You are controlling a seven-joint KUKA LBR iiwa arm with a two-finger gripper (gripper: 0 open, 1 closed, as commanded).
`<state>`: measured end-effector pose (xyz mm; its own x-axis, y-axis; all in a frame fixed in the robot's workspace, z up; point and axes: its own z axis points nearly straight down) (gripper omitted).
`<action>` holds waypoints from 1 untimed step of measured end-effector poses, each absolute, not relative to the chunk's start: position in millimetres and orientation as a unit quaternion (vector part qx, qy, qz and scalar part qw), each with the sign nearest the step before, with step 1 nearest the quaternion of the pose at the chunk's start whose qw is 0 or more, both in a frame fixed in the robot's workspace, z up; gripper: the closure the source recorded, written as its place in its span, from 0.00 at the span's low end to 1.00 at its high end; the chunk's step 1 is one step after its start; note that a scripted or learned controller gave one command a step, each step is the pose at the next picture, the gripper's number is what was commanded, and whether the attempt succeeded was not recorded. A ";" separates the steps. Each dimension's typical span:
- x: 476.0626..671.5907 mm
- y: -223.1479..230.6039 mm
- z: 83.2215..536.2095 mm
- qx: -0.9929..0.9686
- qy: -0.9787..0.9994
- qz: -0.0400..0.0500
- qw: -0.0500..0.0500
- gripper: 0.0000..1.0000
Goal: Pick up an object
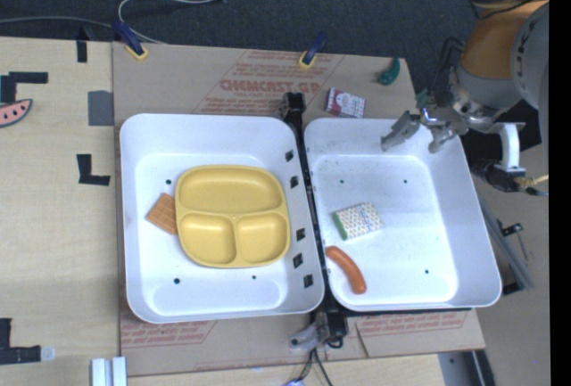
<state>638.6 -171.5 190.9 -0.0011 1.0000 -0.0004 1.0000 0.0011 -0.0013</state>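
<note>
End effector (417, 135) open over rt bin (464, 197) rim (nothing held).

Red print "CHEMCAST GP" on the cardboard sheet (259, 86), reads along its far edge just beyond the left bin (134, 197); smaller red lines under it too blurred to read. More red print on the cardboard's near edge, below both bins, unreadable. Small red-and-white packet (344, 102) on the cardboard past the right bin's (464, 224) far-left corner has markings, illegible. Patterned packet (359, 220) inside the right bin: print too small to read. No numbers legible.
</note>
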 end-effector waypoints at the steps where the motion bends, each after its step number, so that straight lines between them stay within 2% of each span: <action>1: 603.5 -150.9 86.2 -0.707 -0.707 0.000 0.000 0.00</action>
<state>603.5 -150.9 86.2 -0.0007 1.0000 0.0002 1.0000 0.0007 0.0007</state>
